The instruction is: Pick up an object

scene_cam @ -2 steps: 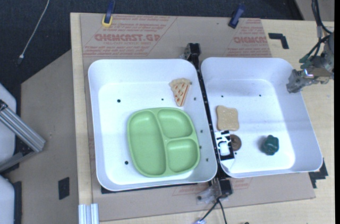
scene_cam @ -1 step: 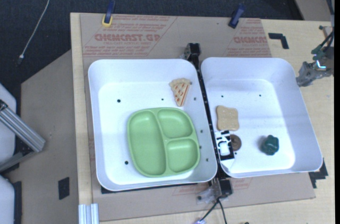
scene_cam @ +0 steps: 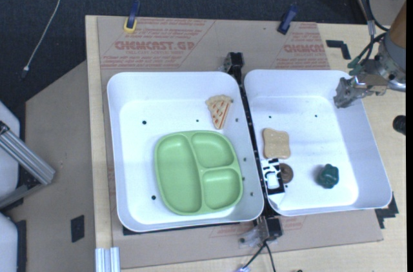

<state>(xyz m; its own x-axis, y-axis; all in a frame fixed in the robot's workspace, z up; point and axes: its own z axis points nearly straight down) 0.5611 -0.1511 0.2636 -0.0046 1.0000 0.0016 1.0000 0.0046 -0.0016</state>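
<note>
Two shallow white plastic bins sit side by side on a brown cardboard-covered bench, seen from above at a slant. The left bin (scene_cam: pixel 122 135) holds two things: one pale green plastic plate with three compartments (scene_cam: pixel 198 172), lying flat toward the near side, and one triangular toy slice of pizza or waffle, tan with red lines (scene_cam: pixel 219 111), lying beyond the plate near the bin's right wall. The two are close but apart.

The right bin (scene_cam: pixel 361 135) holds three small things. One tan toy slice of bread (scene_cam: pixel 276 143) lies near its left wall. One small round dark brown object (scene_cam: pixel 285 173) lies just beyond the bread toward the near edge, beside a black and white clip (scene_cam: pixel 271 176) that joins the bins. One small dark green lumpy toy (scene_cam: pixel 328 176) lies to the right of the brown one, well apart from it.

One grey metal gripper (scene_cam: pixel 343 95) hangs at the far right edge of the right bin, above its rim, well apart from all three things. Whether its fingers are spread or pressed together cannot be told; nothing is visible between them.

Two clamps grip the bench's far edge: one yellow and blue (scene_cam: pixel 131 17), one dark blue (scene_cam: pixel 287 20).
</note>
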